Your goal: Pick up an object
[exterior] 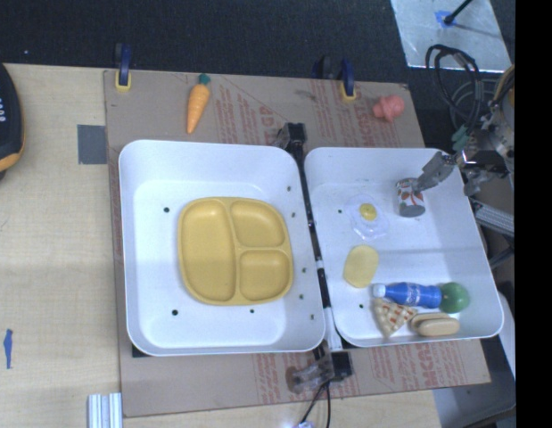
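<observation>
A small grey-and-red can lies in the right bin's far part. Nearer sit a yellow soap-like block, a blue bottle, a pizza slice and a bread roll.

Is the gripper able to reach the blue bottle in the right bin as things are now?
Probably yes. The blue bottle lies uncovered, nothing over it, though a green ball and pizza slice crowd it.

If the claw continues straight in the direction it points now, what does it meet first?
Probably the small red and silver can in the right white bin: the claw slants down-left with its tip just above it. Depth is unclear.
</observation>
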Available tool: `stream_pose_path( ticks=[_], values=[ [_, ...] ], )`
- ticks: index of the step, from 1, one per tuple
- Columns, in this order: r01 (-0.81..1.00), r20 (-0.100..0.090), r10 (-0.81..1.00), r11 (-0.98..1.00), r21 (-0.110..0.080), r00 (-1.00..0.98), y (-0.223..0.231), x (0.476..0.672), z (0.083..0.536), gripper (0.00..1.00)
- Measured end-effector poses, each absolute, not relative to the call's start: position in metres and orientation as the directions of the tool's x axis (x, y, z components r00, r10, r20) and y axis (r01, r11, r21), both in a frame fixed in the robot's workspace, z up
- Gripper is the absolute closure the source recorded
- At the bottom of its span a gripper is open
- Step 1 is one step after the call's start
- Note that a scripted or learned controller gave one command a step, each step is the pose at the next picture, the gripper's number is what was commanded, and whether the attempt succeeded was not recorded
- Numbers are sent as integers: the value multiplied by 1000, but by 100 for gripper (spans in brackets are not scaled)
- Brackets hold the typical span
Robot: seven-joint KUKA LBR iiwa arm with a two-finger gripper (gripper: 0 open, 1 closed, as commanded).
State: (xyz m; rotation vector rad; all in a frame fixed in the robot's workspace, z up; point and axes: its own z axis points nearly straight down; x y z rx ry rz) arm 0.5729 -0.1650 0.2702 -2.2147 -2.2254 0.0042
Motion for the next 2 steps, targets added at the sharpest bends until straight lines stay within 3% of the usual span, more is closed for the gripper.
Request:
stream_pose_path(
  ticks=[1, 2],
  values=[
    [1000, 4, 1000, 10, -15, -10, -112, 557, 172, 0],
    [1000, 2, 1000, 5, -12, -5, -98, 533, 86, 0]
  ],
)
